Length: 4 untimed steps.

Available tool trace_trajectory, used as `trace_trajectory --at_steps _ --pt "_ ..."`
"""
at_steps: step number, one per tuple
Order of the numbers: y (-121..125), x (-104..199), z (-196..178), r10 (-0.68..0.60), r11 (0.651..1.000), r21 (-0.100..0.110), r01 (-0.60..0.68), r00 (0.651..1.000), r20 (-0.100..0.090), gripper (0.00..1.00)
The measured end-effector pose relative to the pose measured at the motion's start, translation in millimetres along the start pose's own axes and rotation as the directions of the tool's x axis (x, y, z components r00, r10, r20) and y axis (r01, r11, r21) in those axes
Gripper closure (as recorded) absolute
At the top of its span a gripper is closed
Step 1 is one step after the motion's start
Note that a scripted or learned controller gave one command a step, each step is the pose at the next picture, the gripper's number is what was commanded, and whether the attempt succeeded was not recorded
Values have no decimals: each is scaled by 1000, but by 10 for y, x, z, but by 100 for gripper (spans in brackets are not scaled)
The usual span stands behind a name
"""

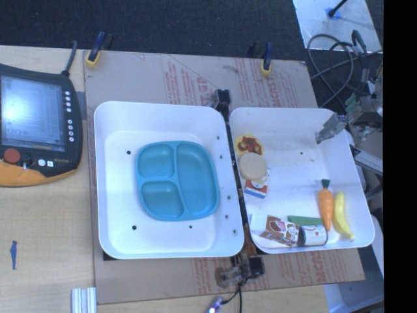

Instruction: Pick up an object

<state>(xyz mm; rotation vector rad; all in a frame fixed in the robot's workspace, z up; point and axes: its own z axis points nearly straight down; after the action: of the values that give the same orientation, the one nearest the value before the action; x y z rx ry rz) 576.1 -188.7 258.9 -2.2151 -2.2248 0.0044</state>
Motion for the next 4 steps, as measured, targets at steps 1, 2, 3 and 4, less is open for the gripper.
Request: trace_trajectory --at_steps 1,2,3,4 --pt "-144 -232 1316 0 1000 2 0 1000 0 0" --pt "-564 -228 1375 -1 1000 1 1 1000 0 0" --pt "-986 -228 1675 -2 1000 -1 2 1000 0 0" --pt "-11 -174 1103 0 1000 -3 0 1000 0 0"
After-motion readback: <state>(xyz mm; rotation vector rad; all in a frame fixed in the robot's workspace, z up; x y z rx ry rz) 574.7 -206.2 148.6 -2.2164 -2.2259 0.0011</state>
